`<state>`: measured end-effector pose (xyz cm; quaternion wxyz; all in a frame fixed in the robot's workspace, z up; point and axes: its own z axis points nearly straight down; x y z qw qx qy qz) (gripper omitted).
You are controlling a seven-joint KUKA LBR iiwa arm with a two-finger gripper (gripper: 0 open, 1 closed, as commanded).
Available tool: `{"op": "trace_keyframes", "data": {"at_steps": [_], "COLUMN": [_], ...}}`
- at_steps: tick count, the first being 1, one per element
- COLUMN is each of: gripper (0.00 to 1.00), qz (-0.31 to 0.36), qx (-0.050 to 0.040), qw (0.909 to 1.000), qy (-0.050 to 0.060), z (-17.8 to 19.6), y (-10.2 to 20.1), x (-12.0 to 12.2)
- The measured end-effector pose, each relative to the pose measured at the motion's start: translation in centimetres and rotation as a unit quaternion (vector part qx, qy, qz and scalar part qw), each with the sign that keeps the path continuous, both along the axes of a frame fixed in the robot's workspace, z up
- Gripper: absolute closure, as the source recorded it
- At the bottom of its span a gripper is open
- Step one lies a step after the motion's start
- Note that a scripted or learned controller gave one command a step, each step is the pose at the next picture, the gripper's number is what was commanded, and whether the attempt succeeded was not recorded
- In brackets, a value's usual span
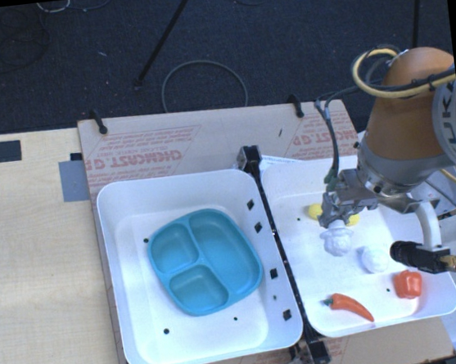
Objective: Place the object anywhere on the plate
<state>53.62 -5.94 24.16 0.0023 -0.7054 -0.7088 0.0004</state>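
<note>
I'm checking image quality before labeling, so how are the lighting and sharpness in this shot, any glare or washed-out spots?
In the camera view, lighting is even and bright; the white bins are close to blown out, so the white objects below the gripper barely stand apart from the floor. The blue plate shows clearly with a soft shadow at its rim. The whole picture is slightly soft, and the dark background keeps little detail.
</note>
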Motion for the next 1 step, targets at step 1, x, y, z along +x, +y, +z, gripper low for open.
{"op": "trace_keyframes", "data": {"at_steps": [1], "gripper": [1.0], "qz": [-0.002], "qx": [-0.0008], "qw": [1.0], "qy": [0.0], "z": [-0.32], "y": [4.27], "x": [-0.25]}}
